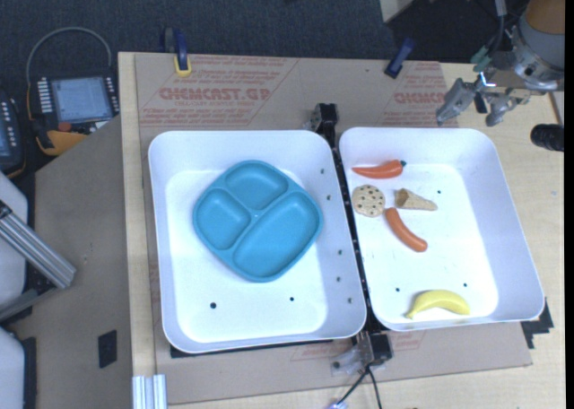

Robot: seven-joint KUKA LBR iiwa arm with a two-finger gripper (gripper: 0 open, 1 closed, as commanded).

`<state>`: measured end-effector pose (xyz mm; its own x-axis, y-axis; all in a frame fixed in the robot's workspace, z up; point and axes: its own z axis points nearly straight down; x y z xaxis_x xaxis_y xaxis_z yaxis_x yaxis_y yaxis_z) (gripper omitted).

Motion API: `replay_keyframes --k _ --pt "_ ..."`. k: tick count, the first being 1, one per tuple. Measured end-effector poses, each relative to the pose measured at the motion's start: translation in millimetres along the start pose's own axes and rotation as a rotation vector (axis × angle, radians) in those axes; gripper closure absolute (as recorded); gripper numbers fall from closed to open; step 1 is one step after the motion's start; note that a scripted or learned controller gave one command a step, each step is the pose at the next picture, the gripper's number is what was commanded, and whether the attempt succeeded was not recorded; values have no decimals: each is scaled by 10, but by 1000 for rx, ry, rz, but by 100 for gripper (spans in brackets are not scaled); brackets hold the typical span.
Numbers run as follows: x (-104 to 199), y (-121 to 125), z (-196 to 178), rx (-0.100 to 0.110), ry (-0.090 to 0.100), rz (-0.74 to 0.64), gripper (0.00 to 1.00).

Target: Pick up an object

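Note:
The right bin (511, 228) holds a red chili pepper (378, 169), a round cookie (368, 200), a tan wedge (414, 201), an orange-red sausage (405, 229) and a yellow banana (438, 304). My gripper (473, 104) hangs above the bench just beyond the right bin's far edge, well above and behind all of these. Its fingers (451, 100) are spread open with nothing between them.
A blue divided plate (258, 219) lies in the left bin (170, 219). Clamps (182, 53) sit on the cardboard behind the bins. A pendant with a screen (81, 98) rests off the bench at the left.

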<state>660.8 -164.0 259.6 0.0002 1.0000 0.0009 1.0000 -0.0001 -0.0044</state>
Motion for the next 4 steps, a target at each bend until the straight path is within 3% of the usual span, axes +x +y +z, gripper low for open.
replay_keyframes --k 1,2,4 --pt "0 7 -17 -3 -1 0 0" --pt "-37 -81 486 -3 -1 -1 0" --pt "17 -26 1562 -2 0 0 0"
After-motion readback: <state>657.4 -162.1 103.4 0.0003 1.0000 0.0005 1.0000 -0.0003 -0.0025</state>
